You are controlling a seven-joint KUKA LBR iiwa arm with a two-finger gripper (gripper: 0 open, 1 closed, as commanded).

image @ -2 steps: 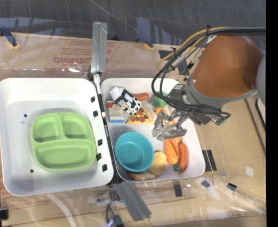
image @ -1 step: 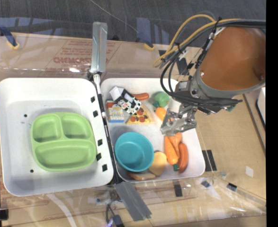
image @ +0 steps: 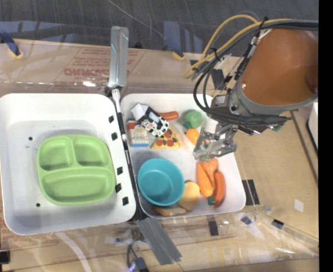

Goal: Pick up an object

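Over the right bin (image: pixel 232 171) the arm (image: pixel 277 67) reaches in from the right, its orange band large at the upper right and yellow and black cables looping above it. The gripper (image: pixel 213 148) hangs low over the bin's right half, just above the top of a carrot (image: pixel 205 178). Whether it is spread or pinching anything I cannot tell; the metal parts blur together there, and no object shows clearly between them.

The right bin is crowded with toy food. The carrot lies lengthwise near the right wall, with a red sausage (image: pixel 219 187) touching its right side. A blue bowl (image: pixel 160 181) sits at the bin's lower left, and a yellow pear (image: pixel 190 195) rests against the bowl's right rim. Above the bowl lies a pizza slice (image: pixel 167 141), with a black-and-white cow (image: pixel 156 126) just above it and a small box (image: pixel 137 135) to their left. A green ball (image: pixel 193 119) sits near the top, just left of the gripper, with a small orange piece (image: pixel 193 135) beneath it.

The left bin (image: pixel 10 152) holds a green divided plate (image: pixel 75 170), lying flat near its middle.
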